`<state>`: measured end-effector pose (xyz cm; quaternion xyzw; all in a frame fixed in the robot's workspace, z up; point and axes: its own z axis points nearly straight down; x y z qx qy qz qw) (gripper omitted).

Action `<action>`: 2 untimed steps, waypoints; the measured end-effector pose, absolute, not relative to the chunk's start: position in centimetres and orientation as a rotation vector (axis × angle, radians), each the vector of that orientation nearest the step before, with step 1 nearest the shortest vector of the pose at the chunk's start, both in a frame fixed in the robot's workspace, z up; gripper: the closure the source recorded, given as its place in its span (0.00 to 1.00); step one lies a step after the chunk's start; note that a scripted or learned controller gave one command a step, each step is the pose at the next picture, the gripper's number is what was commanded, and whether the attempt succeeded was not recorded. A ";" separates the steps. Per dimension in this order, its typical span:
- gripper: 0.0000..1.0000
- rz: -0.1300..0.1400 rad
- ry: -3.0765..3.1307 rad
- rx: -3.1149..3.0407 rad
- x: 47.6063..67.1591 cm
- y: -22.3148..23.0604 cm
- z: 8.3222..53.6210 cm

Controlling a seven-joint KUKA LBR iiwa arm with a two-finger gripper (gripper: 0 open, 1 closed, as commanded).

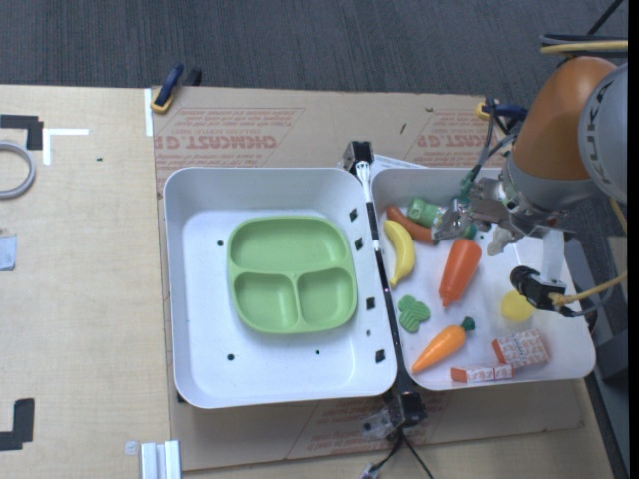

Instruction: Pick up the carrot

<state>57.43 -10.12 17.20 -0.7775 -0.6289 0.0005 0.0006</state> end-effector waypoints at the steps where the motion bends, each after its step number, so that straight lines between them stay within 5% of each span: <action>1: 0.00 0.001 -1.939 -2.470 50.2 -11.9 9.2; 2: 0.00 0.002 -1.601 -2.702 54.1 -9.3 11.2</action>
